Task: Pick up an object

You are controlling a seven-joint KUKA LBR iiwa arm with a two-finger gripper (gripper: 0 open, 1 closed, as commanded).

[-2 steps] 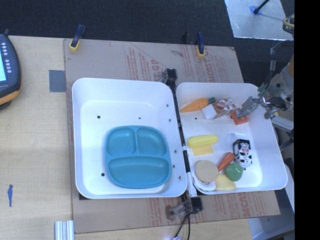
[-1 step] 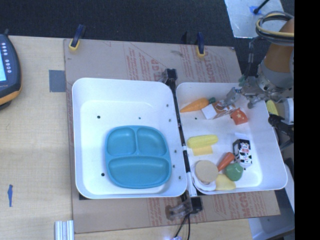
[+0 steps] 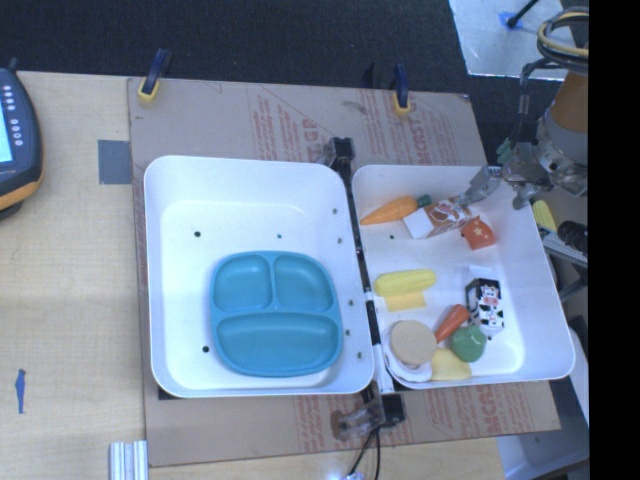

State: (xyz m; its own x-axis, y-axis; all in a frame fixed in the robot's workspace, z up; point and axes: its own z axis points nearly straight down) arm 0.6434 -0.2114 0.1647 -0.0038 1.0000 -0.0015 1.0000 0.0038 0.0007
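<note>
The right bin [image 3: 540, 268] holds several toy items. An orange carrot [image 3: 390, 209] lies at its far left, with a white and red packet [image 3: 440, 216] and a small red piece [image 3: 479, 233] beside it. Lower down are a yellow banana-like piece [image 3: 404, 283], a black and white figure [image 3: 487, 304], a tan round disc [image 3: 411, 342], a green piece [image 3: 467, 344] and a pale yellow piece [image 3: 451, 367]. My gripper [image 3: 497, 183] hangs over the bin's far right corner, just up and right of the packet, with nothing visibly in it.
The left bin [image 3: 175, 198] holds a blue divided plate [image 3: 276, 313]. A black divider with clamps [image 3: 343, 152] runs between the bins. A handheld pendant [image 3: 15, 138] lies at the bench's left edge. The arm's grey and orange body [image 3: 565, 118] stands at the right.
</note>
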